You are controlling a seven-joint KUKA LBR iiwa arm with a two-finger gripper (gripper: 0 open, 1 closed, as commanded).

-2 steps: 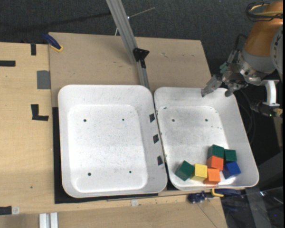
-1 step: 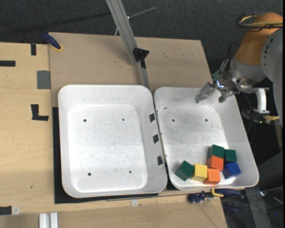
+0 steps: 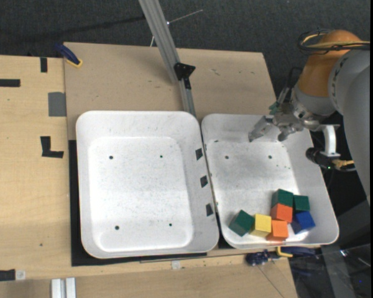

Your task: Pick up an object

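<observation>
Several small blocks lie clustered in the near right corner of the right bin (image 3: 236,135): a dark green block (image 3: 241,222), a yellow one (image 3: 262,223), two orange ones (image 3: 282,212) (image 3: 279,229), two green ones (image 3: 285,198) (image 3: 301,202) and a blue one (image 3: 304,221). My gripper (image 3: 268,133) hangs over the far right part of the same bin, well away from the blocks. Its two fingers are spread apart and nothing is between them.
The left bin (image 3: 137,185) sits beside the right one on the wooden bench. A slanted metal pole (image 3: 165,36) runs down to the gap between the bins' far edges. A blue clip (image 3: 69,54) lies at the bench's far left.
</observation>
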